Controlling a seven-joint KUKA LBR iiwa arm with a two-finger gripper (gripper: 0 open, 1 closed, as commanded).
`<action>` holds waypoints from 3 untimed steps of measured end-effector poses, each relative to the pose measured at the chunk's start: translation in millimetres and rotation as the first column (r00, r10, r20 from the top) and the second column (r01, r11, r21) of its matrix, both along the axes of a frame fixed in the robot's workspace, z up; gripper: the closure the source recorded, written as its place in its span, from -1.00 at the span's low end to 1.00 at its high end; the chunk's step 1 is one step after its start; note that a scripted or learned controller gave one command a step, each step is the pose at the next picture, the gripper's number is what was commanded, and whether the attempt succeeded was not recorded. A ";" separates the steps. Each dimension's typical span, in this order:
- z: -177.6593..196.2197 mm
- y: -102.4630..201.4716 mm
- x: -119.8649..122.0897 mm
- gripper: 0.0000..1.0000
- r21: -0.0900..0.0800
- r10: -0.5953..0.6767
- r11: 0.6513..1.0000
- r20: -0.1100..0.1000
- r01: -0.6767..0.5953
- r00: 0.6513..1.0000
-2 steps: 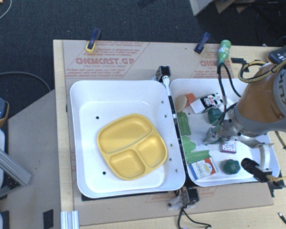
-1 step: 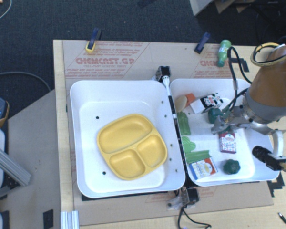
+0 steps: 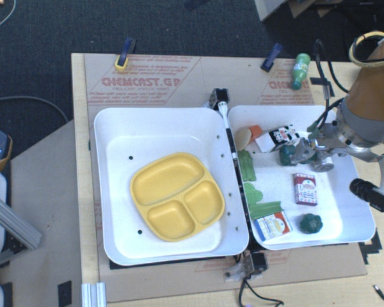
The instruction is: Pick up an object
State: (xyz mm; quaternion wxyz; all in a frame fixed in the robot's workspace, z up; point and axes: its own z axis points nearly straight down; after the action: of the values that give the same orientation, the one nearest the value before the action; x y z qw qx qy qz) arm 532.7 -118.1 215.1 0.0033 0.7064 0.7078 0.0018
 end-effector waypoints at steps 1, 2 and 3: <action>10.4 0.1 0.9 1.00 0.001 -0.001 1.000 -0.003 0.001 1.000; -0.2 49.9 23.2 1.00 0.002 0.004 1.000 -0.004 -0.004 1.000; -5.5 99.3 35.9 1.00 0.003 0.004 1.000 -0.004 -0.004 1.000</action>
State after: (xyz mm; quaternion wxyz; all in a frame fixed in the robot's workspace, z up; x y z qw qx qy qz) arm 568.6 -18.8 209.7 0.0007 0.7050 0.7092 0.0013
